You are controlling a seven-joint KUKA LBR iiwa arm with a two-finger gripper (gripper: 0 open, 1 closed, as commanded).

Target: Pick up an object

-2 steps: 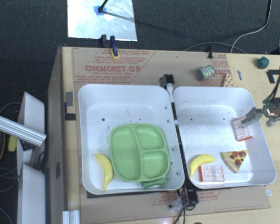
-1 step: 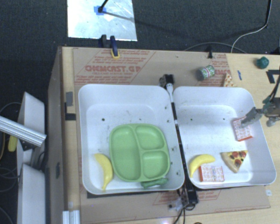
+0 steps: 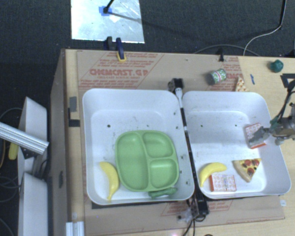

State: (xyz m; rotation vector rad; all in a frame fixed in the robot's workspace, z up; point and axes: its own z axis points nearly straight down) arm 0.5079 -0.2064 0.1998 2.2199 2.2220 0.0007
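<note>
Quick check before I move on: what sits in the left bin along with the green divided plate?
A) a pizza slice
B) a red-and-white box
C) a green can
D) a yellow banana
D: a yellow banana lies against the left edge of the green divided plate in the left bin, while the pizza slice and the red-and-white box lie in the right bin.

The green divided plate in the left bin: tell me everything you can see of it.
The green divided plate is a pale green, plastic-looking tray with rounded corners, split by raised ridges into three compartments. It lies flat, face up, slightly turned, in the front half of the left bin. A yellow banana lies beside its front left edge, about touching. A small green piece sits at its front edge; what it is cannot be told.
</note>
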